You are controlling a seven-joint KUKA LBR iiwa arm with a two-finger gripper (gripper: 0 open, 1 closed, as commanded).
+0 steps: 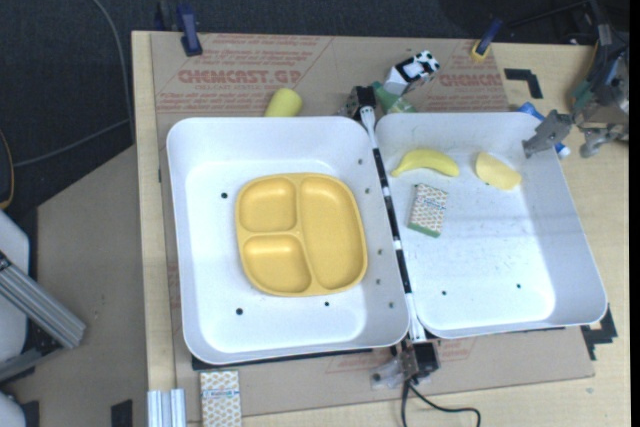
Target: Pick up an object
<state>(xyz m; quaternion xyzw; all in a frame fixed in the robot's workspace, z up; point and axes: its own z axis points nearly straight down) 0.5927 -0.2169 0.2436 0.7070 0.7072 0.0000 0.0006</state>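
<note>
Yellow plastic banana [425, 162] lies in the right white shallow bin [560, 295], near its back-left corner, curved side up, apart from its neighbours. Just below it, a small patterned rectangular packet with a green edge [429, 210] lies flat, close to the bin's left wall. To the banana's right, a pale yellow rounded lemon-like piece [497, 171] rests near the back wall. Left white shallow bin [200, 315] holds a yellow three-compartment plastic plate [300, 234], roughly centred. End effector [560, 133] sits at the right bin's back-right corner, over the rim, grey with a blue detail; whether its fingers are apart or closed cannot be told at this size, and nothing is visibly between them. Arm enters from the right edge. On the cardboard-covered worktop [240, 75] behind the bins: a yellow cylindrical block [284, 102] just behind the left bin, and a black-and-white toy [416, 69] behind the seam between bins. A second patterned packet [220, 397] lies at the worktop's front edge.
</note>
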